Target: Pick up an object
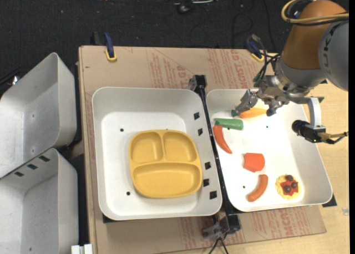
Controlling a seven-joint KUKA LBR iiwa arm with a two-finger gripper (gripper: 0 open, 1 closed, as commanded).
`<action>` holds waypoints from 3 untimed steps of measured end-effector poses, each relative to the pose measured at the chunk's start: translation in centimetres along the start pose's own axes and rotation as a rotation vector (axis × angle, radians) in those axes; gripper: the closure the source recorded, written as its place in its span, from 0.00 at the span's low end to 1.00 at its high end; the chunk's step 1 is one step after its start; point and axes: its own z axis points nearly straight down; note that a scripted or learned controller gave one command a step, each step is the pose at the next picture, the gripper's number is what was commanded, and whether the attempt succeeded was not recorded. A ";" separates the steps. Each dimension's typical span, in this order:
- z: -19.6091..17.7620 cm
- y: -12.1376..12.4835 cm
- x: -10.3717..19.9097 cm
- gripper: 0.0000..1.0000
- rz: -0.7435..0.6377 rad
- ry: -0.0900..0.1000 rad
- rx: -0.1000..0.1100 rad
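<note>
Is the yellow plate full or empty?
Empty. The yellow divided plate lies in the left bin, and all three of its compartments show bare yellow with no food.

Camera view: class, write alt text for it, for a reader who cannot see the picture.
A grey robot arm's two-finger gripper hovers open above a small orange toy food piece at the back of the right white bin, beside a green toy vegetable, a red chilli, a sausage and a little pizza. The left white bin holds a yellow divided plastic plate.

A brown board bench (pixel 155 64) bears two white bins, left (pixel 105 136) and right (pixel 310 169), touching side by side.
</note>
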 end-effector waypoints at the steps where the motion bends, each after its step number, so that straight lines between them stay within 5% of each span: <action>1: -0.8 0.3 0.0 0.00 -0.002 -0.002 -0.015; 3: 9.2 0.0 -1.1 0.00 0.001 -0.002 -0.010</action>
